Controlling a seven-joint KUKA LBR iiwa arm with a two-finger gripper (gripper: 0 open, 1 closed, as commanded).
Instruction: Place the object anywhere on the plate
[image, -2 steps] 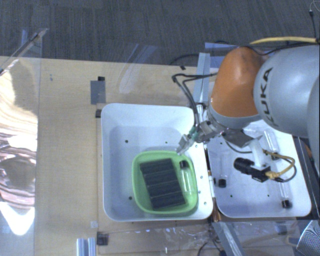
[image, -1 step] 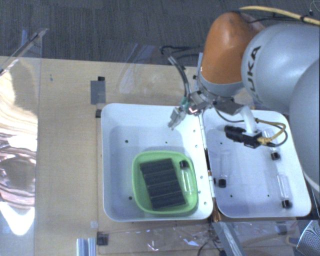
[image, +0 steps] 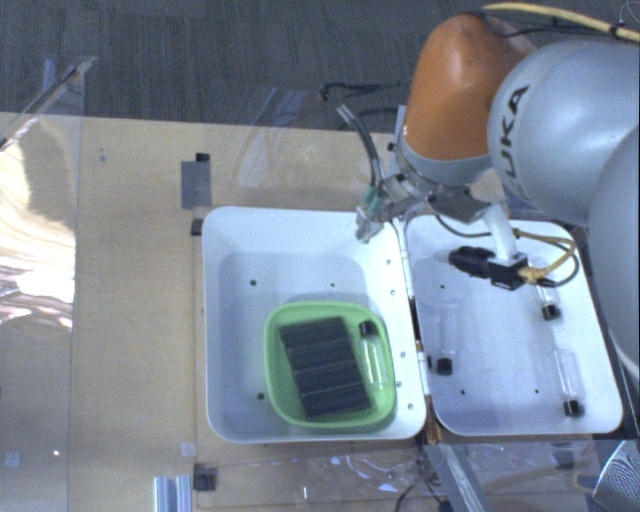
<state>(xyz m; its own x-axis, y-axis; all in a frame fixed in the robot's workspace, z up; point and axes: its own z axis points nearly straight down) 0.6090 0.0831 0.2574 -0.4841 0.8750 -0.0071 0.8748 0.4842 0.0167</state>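
Dark ridged object (image: 322, 367) lies flat on green plate (image: 285, 395), lower centre, inside left bin (image: 225, 300). Arm (image: 520, 110) bends in from upper right; gripper (image: 371, 218) hangs over bins' shared upper rim, its state undeterminable.

You see the green plate (image: 328, 362), square with rounded corners, lying flat in the left bin's near right part. A dark ribbed rectangular object (image: 323, 369) lies flat across its middle, slightly angled.
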